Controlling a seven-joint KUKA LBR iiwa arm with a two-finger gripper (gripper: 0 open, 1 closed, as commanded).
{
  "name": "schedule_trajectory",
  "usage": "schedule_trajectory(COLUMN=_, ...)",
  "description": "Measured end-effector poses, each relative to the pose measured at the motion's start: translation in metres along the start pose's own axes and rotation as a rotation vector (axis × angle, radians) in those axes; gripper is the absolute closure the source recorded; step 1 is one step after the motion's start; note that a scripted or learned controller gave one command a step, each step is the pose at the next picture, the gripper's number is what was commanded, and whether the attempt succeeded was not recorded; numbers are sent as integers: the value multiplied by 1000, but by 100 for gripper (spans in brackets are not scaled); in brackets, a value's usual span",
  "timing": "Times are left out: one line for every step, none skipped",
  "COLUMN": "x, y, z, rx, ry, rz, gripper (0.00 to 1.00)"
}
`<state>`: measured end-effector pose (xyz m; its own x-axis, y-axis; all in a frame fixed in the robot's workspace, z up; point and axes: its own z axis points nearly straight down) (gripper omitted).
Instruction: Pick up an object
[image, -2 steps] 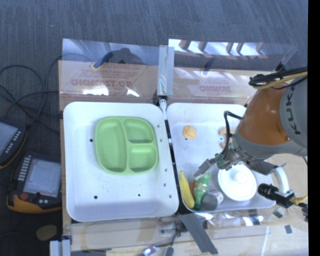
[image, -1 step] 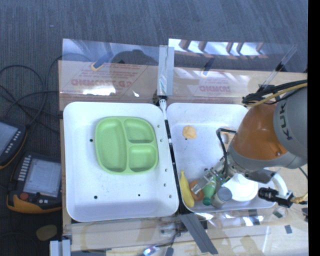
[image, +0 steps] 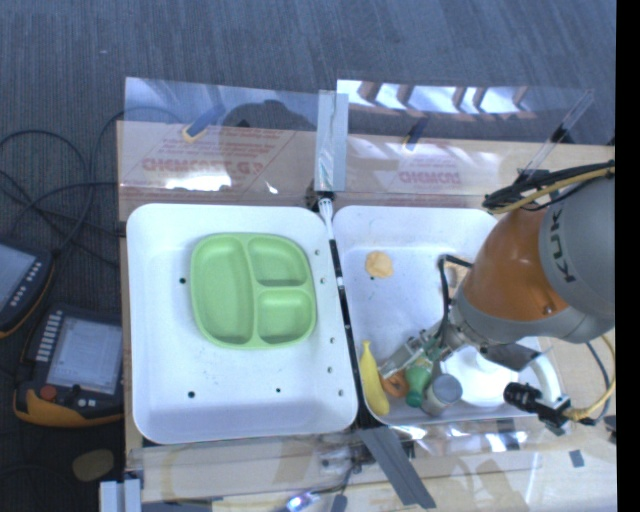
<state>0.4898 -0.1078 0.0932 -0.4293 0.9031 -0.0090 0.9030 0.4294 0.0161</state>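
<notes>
Down at the near-left corner of the right bin (image: 400, 235), the end effector (image: 418, 352) hovers over a clutter, a banana (image: 371, 378) lying lengthwise just left; its grip state I cannot tell.

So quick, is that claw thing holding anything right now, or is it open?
Gripper: down among the pile of small objects in the right bin; whether it grips anything cannot be told.
</notes>
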Motion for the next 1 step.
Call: schedule_trajectory(x=0, y=3, z=-10, rx=-5, ry=-1, rz=-1, gripper=100)
